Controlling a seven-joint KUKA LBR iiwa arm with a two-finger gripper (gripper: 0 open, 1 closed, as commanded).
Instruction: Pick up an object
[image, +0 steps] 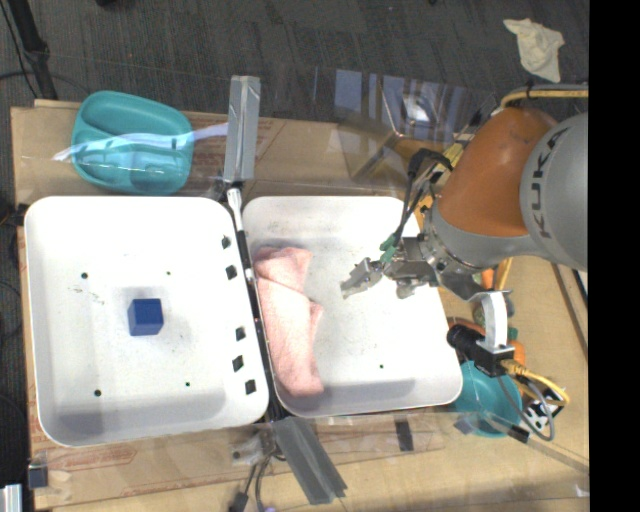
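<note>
A pink cloth (287, 317) lies crumpled along the left side of the right bin (400, 385). A small blue cube (146, 316) sits in the middle of the left bin (60, 230). My gripper (357, 279) hangs over the right bin, its metal fingers pointing left toward the cloth, a short way to the right of it. Nothing is between the fingers. The grey arm with its orange band (490, 180) reaches in from the right.
A teal plastic scoop-like object (132, 142) lies on the bench behind the left bin. A teal item with cables (490, 400) sits off the right bin's front right corner. A crumpled white rag (535, 45) lies on the floor at the top right.
</note>
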